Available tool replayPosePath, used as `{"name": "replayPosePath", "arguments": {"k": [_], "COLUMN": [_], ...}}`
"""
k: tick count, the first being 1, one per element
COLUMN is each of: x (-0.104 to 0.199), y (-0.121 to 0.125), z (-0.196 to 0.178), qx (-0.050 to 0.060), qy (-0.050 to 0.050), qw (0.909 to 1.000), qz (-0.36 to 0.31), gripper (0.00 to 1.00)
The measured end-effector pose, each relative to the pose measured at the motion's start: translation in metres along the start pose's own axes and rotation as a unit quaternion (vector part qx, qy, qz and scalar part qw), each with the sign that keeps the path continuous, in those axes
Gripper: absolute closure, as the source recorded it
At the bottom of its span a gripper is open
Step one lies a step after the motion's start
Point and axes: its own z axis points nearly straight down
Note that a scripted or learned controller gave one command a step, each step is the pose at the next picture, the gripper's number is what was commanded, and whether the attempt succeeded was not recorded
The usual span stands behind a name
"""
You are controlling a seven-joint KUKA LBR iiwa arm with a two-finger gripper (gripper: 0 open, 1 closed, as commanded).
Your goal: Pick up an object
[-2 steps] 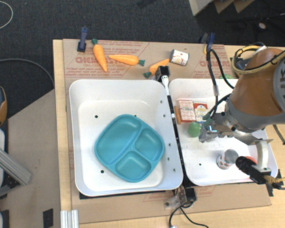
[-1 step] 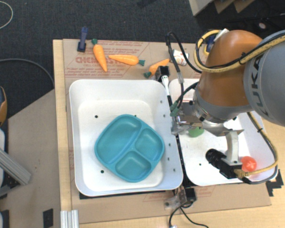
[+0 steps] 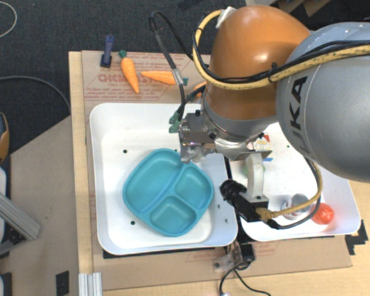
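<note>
Hovering my gripper (image 3: 190,154) right over the far rim of the blue plate (image 3: 168,192), can't tell how it's set, plate stretching toward me.

We see a smooth teal plastic plate (image 3: 168,192) with a soft sheen, glossy white plastic bins (image 3: 105,184), a matt cardboard-like desk (image 3: 80,165) (printed red), and a glossy orange arm band (image 3: 253,48).
</note>
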Motion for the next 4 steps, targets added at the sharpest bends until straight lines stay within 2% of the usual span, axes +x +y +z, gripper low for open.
{"name": "replayPosePath", "arguments": {"k": [1,2,3,4], "x": [0.039,0.048,0.064,0.064], "y": [0.05,0.033,0.039,0.039], "z": [-0.184,-0.218,-0.214,-0.226], "qx": [-0.005,0.0,0.002,0.0], "qy": [0.001,-0.001,-0.002,-0.002], "qw": [1.0,1.0,1.0,1.0], "qz": [0.005,0.006,0.006,0.005], "gripper": [1.0,1.0,1.0,1.0]}}
